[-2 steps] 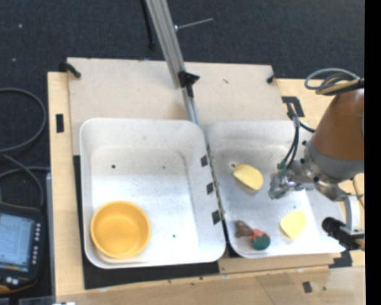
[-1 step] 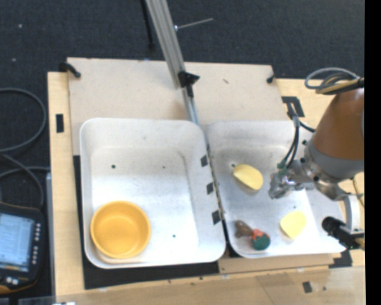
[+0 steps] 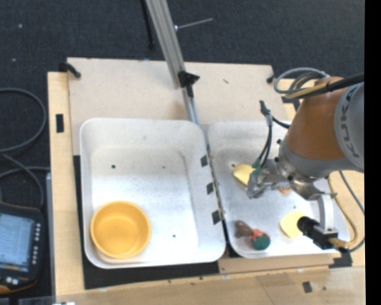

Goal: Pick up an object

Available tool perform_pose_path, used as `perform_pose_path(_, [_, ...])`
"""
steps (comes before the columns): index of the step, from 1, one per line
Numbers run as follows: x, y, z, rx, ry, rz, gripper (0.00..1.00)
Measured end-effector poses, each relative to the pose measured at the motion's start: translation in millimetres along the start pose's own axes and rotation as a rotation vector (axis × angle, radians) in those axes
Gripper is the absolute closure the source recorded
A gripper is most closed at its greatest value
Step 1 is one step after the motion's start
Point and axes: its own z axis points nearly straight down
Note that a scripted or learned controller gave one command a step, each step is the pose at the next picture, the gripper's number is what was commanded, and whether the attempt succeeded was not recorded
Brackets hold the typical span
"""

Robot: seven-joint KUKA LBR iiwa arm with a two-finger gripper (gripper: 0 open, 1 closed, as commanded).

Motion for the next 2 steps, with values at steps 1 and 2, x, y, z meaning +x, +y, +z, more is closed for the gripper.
perform_pose_path(1, [55.4,10.1,-18.8,-0.002,0.0,-0.002,1.0])
perform_pose_path(2, [114.9,23.7,-24.2,0.001,0.001,0.0,1.0])
